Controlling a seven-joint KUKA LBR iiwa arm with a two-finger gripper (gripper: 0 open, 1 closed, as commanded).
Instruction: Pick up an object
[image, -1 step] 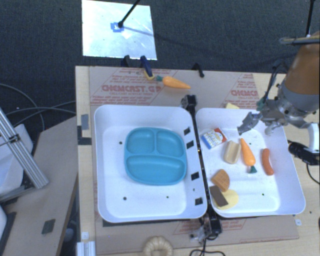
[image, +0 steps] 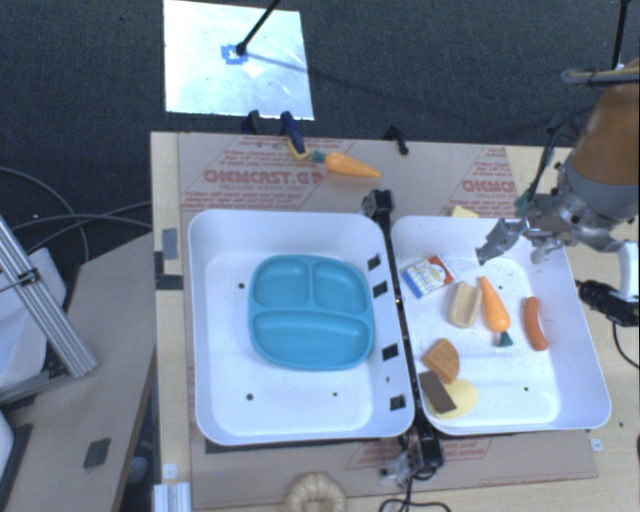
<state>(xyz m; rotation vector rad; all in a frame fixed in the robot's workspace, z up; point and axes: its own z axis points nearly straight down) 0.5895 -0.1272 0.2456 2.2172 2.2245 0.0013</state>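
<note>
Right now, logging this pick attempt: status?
Two-finger gripper open above right white bin, holding nothing. Orange toy carrot nearest, below. Small printed carton beside it.

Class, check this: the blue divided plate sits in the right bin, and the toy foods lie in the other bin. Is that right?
Not quite. The camera view shows the blue divided plate in the left bin; the toy foods, such as the carrot, lie in the other bin.

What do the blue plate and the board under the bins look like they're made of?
Blue plate: probably plastic, judging by its uniform colour, molded compartments and soft sheen. Board: looks like brown paper-faced sheet, matte, with repeating red print; what lies under the facing can't be told.
</note>
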